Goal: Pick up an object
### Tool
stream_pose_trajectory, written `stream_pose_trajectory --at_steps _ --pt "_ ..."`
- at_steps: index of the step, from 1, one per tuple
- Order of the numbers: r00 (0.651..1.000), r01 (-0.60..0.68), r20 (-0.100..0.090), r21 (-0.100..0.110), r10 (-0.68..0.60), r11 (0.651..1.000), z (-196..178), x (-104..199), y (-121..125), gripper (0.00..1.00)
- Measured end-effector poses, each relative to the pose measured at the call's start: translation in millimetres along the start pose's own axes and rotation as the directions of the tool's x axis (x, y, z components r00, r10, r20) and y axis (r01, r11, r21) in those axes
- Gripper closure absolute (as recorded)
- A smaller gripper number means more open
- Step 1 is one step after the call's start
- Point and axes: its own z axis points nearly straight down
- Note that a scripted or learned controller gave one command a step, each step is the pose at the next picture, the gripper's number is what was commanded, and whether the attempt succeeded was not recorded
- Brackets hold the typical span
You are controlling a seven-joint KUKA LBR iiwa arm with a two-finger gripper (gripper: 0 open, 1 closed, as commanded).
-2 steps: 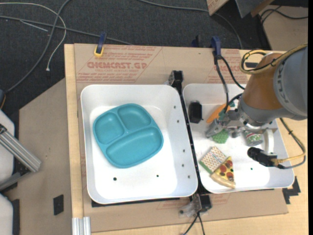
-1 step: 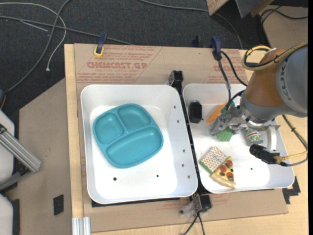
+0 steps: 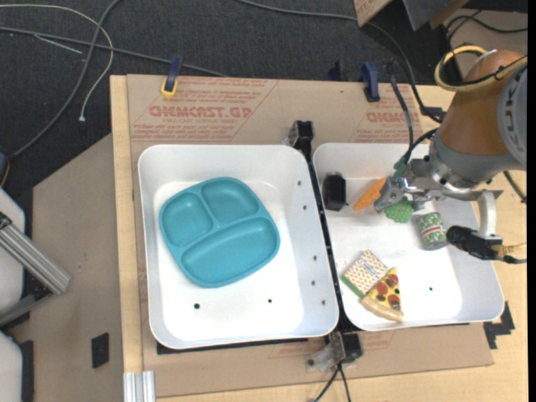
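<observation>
Gripper (image 3: 400, 193) sits low in the right bin (image 3: 469, 312), near its back edge, right over a clump: orange carrot (image 3: 368, 195) poking out toward the divider, green thing (image 3: 399, 211) just below. Can't tell how wide it is. Arm (image 3: 479, 132) comes in steep from the bin's far-right corner, wrist bent down. Can (image 3: 430, 229) lies just beside it.

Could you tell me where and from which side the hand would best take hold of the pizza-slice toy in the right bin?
Probably straight from above, closing across the two long sides of the flat, wedge-shaped pizza-slice toy near its wide crust end. It lies flat on the right white bin's floor, so only its edges offer purchase. The patterned square sachet touches its upper-left side, so the right and lower sides look freer.
</observation>
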Motion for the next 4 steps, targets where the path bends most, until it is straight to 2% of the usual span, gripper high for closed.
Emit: stream_pose_trajectory --at_steps 2,3,4 --pt "1.0 0.001 0.0 -0.001 -0.001 1.0 -115.2 12.2 1.9 1.0" --pt "1.0 0.0 -0.001 0.004 0.0 1.0 -128.1 12.3 2.7 1.0" --pt "1.0 0.004 -0.004 0.01 -0.004 1.0 -121.4 62.9 -5.8 1.0"
